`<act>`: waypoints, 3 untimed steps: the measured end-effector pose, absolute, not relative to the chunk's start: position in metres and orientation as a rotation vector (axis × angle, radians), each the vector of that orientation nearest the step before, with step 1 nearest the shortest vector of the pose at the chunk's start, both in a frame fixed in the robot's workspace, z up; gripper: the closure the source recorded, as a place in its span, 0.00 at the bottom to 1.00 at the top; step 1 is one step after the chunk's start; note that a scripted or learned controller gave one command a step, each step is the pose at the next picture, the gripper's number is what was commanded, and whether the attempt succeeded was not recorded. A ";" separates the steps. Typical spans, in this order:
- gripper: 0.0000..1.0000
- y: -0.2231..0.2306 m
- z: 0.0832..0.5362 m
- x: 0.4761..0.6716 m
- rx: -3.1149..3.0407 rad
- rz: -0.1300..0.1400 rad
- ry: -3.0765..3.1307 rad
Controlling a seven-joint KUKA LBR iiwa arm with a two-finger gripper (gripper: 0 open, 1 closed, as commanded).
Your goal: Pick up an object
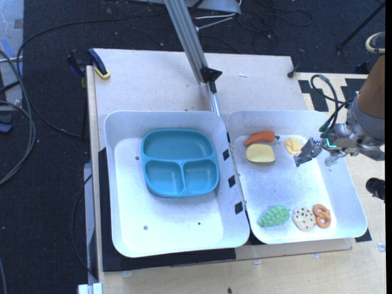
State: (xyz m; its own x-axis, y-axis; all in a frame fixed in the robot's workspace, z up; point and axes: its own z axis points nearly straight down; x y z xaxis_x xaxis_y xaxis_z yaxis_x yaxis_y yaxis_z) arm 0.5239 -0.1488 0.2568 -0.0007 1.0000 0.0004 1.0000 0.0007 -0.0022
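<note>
The right bin (343, 195) holds several toy foods. At its back lie an orange carrot-like piece (260, 138), a yellow wedge (260, 154) and a small pale yellow piece (294, 145). Along the front sit a green bumpy piece (274, 216), a speckled cookie (303, 218) and a pretzel (322, 215). My gripper (318, 156) hangs over the bin's right back part, just right of the small yellow piece. Its fingers stand apart with nothing between them.
The left bin (122, 219) holds a blue divided plate (180, 163). A metal pole (187, 29) slants down to the back edge between the bins. Cables hang beside the arm at the right.
</note>
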 end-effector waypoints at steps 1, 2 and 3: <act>0.00 -0.149 0.257 0.524 -2.220 0.001 -2.222; 0.00 -0.154 0.197 0.519 -2.221 0.004 -2.217; 0.00 -0.145 0.138 0.516 -2.219 0.003 -2.218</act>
